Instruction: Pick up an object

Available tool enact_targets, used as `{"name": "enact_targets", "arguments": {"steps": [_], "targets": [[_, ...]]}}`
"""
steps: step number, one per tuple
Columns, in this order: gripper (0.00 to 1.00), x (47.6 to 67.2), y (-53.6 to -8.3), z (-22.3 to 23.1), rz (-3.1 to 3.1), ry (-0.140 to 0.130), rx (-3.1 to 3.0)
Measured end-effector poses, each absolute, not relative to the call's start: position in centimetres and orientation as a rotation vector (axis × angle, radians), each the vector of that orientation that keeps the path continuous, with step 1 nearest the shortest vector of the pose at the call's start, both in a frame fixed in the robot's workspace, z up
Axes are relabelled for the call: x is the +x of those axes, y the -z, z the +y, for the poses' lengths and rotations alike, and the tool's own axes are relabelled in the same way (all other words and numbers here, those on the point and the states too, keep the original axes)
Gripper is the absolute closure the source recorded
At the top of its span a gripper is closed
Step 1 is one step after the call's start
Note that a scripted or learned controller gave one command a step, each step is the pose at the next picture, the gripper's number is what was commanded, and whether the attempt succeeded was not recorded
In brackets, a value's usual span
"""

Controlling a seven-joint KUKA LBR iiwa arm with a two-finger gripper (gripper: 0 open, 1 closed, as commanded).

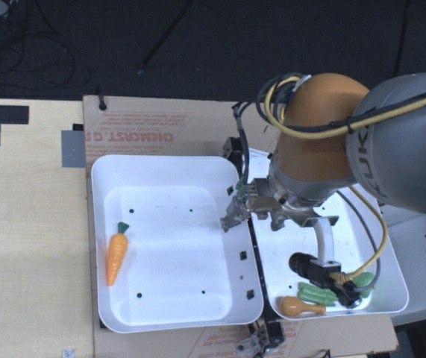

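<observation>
Gripper (241, 209) over divider between bins; open or clenched: cannot tell. Nothing seen in grasp.

Nearest, arm side, right bin (393, 304): green pod (317, 294) beside orange pear-shaped toy (299, 306). Likely light, hard, slick plastic; take across narrow middle.

Farthest, well apart, left bin (160, 171): toy carrot (116, 253), lying clear; grip mid-body.

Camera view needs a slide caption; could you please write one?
Gripper near the bins' shared edge; toy carrot lies in the left bin.
</observation>
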State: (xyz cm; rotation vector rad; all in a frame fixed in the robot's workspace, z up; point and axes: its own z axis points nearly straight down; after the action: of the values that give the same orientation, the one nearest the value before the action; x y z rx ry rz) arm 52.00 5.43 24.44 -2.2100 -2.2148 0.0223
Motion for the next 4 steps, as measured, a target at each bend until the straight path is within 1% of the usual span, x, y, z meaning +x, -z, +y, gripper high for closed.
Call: {"name": "enact_targets", "arguments": {"steps": [1, 2, 3, 4], "targets": [[0.00, 47.1, -18.4, 14.0, -2.223, -0.015, -2.205], [0.00, 50.7, -24.8, 9.4, -2.219, 0.001, -2.228], [0.00, 50.8, -41.7, 10.5, -2.230, 0.022, -2.224], [0.00, 55.4, -32.9, 16.2, -2.223, -0.012, -2.214]]}}
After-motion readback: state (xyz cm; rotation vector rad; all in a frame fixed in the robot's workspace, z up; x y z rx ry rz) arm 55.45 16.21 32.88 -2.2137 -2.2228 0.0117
